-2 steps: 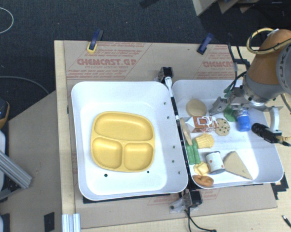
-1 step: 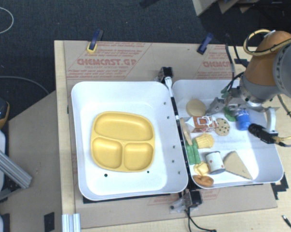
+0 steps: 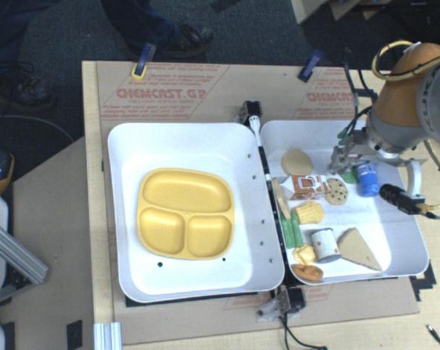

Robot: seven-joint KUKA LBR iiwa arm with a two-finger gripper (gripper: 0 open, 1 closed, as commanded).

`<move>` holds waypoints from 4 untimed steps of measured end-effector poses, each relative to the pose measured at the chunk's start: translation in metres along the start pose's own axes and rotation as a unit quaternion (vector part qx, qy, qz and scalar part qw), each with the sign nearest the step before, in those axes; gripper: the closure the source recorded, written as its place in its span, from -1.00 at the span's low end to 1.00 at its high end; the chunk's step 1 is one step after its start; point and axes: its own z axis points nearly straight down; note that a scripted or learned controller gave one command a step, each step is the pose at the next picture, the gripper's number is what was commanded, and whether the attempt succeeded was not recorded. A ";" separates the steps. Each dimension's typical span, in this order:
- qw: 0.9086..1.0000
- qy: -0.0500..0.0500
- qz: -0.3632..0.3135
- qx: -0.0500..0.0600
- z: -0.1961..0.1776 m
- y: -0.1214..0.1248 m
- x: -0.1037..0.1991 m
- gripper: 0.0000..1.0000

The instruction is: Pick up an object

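My gripper (image 3: 345,159) hangs low over the far part of the right bin (image 3: 417,250), reaching in from the right. A blue can (image 3: 367,179) lies just to its right and nearer the camera. A chocolate chip cookie (image 3: 336,192) sits just below the gripper, beside an orange and white packet (image 3: 307,187). A round tan piece (image 3: 297,162) lies to the gripper's left. Nothing visibly sits in the gripper.
The right bin's near half holds a ridged yellow chip (image 3: 309,212), a green stick (image 3: 290,232), a small white can (image 3: 324,243), a tan wedge (image 3: 360,249) and an orange pastry (image 3: 309,272). The left bin (image 3: 125,195) holds a yellow divided tray (image 3: 184,211).
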 end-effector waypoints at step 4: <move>1.000 0.000 -0.001 0.001 -0.119 0.009 0.039 1.00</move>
